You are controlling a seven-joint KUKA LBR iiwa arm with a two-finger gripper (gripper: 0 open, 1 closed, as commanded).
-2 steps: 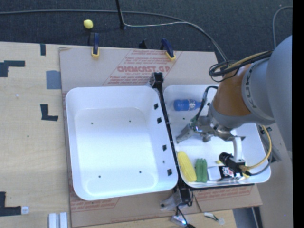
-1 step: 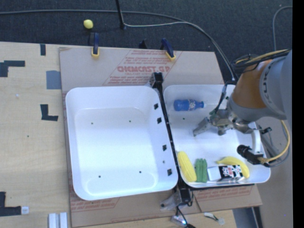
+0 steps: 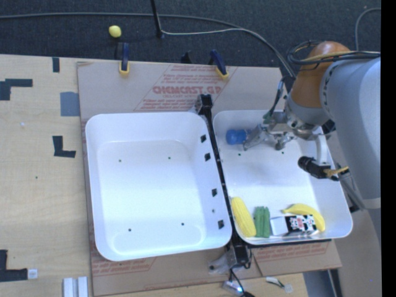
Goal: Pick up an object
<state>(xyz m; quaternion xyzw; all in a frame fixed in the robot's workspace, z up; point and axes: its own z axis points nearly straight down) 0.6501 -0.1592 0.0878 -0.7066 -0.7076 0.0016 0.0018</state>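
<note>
Just jaws point(image 3: 252, 142) beside blue ball point(image 3: 236, 137).

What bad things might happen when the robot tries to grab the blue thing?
1. The blue object looks round and lies beside the gripper, so a touch might roll it away.
2. It sits near the right bin's far left corner, so the fingers might bump the wall.
3. The corn, green piece and banana lie far off, so a miss would probably grab nothing.
</note>
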